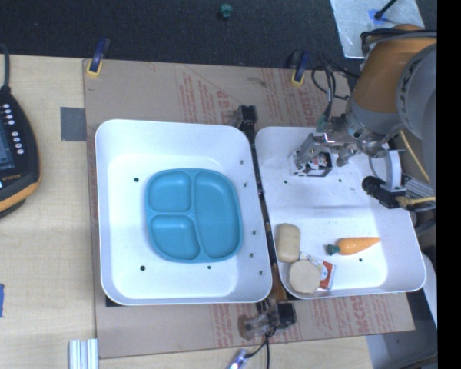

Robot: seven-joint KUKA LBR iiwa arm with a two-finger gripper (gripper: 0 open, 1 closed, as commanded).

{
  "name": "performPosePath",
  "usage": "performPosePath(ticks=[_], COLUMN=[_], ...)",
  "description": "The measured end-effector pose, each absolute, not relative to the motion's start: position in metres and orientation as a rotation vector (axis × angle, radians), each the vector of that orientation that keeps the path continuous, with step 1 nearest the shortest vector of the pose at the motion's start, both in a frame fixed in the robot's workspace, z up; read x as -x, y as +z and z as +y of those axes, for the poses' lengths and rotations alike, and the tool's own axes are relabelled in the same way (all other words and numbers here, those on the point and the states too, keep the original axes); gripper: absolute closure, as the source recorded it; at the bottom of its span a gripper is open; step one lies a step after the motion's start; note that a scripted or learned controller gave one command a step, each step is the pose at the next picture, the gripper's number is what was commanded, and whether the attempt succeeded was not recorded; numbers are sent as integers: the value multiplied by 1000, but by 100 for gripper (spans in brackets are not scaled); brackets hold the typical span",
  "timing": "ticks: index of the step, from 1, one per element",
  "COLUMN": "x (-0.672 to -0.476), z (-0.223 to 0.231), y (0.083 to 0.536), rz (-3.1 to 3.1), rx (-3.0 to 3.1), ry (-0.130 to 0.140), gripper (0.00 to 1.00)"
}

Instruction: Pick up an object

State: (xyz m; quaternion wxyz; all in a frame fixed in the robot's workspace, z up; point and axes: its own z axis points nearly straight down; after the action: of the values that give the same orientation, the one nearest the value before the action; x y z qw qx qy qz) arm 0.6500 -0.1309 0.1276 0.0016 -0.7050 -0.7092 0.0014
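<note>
Gripper (313, 160) on the grey arm (403, 83), which reaches in from the right with an orange band above its wrist, hangs low over the far part of the right bin (399, 229), near that bin's far left corner and close to the wall it shares with the left bin (115, 206). From this angle it is too small and cluttered to tell how far apart its fingers stand, and nothing can be made out between them. Bare white floor lies under and just in front of the gripper, giving open room across the middle of the right bin. All the loose things sit along that bin's near side. A carrot (353, 245) lies on its side with its long axis running left to right, slightly tilted, the thicker end toward the right wall and the narrow end pointing left; it has clear floor all round it. A tan oblong block (288, 242) lies against the left wall, its long axis running near to far. Just in front of it a round pale disc (303, 277) rests by the near rim, touching a small red and white packet (325, 274). The left bin holds a blue divided plate (193, 214), centred, with white floor free on every side.
</note>
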Motion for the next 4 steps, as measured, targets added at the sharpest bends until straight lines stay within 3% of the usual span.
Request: performPosePath(ticks=[2, 3, 4], x=[-660, -662, -657], z=[-123, -124, -69], y=[102, 116, 193], rz=[-2239, -2244, -2225], rx=[2229, 2228, 2216], ry=[3, -2, 1], gripper=[0, 100, 100])
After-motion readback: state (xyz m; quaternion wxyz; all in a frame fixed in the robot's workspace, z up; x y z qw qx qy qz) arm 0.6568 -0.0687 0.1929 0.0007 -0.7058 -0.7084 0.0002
